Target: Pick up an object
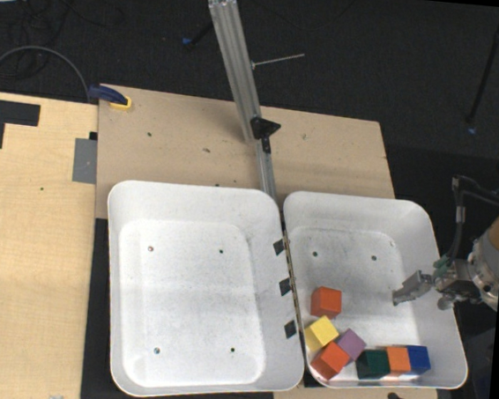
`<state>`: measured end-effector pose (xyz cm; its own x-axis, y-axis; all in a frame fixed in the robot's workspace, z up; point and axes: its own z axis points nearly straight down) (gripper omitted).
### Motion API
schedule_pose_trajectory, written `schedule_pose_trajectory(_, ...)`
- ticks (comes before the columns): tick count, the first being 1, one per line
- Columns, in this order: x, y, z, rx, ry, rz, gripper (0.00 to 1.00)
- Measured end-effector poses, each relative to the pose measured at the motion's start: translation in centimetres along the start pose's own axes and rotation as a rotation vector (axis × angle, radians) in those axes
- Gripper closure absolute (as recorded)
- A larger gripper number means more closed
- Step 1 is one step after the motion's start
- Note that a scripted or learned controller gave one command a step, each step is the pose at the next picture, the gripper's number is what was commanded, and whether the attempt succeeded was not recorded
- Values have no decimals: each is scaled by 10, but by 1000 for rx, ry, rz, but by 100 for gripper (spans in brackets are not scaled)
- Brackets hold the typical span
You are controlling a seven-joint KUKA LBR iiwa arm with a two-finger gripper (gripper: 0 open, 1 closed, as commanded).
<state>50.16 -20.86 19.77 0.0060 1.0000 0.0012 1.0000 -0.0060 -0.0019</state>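
Several small blocks lie in the front of the right bin (354, 216): a red-orange block (327, 301) alone, then a cluster of a yellow block (321, 333), a purple block (351, 344), another red-orange block (333, 360), a dark green block (373, 364), an orange block (399, 359) and a blue block (418, 358). My gripper (424, 297) hangs over the bin's right side, above and to the right of the cluster. It is open, with bare white bin floor showing between the fingers, and it touches no block.
The left bin (187, 285) sits beside the right one, with black clips along the shared wall. A slanted aluminium rail (241, 69) rises behind the bins. The wooden bench (24, 233) extends to the left.
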Motion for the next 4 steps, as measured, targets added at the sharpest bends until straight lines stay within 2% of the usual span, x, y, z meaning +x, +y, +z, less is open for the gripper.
schedule_pose_trajectory(1, 0, 0, -10, 0, 0, 1, 100)
schedule_pose_trajectory(2, -1, 0, -19, 2, 1, -1, 100)
schedule_pose_trajectory(3, 26, 60, -33, -5, -1, -12, 100)
schedule_pose_trajectory(4, 58, 95, -50, -4, -1, -10, 100)
